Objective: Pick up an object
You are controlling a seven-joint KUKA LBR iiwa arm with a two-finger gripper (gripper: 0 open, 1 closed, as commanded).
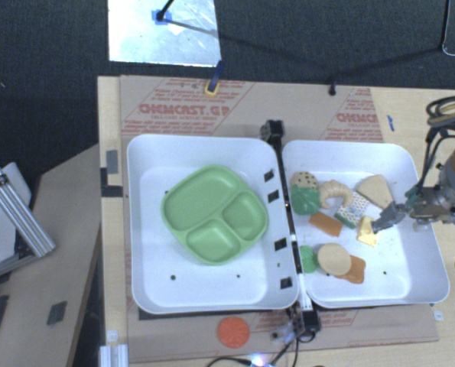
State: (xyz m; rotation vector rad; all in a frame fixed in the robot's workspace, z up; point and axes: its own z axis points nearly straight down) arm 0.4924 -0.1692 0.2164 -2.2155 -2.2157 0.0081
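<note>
The right bin (422,281) holds several toy foods: a speckled cookie (304,180), a green broccoli piece (305,200), a croissant (336,191), a beige wedge (375,189), an orange block (326,223), a yellow cheese piece (367,235), a round bun (333,258) and a brown piece (355,271). My gripper (385,220) reaches in from the right, low over the bin. Its tip is just above and right of the yellow cheese piece, below the beige wedge. Nothing is visibly held in it.
The left bin (147,281) carries a green divided plate (214,214). A black divider (282,205) runs between the bins. An orange disc (232,330) lies on the bench in front. Cables (445,113) hang at the right, and a foil sheet (164,21) lies behind.
</note>
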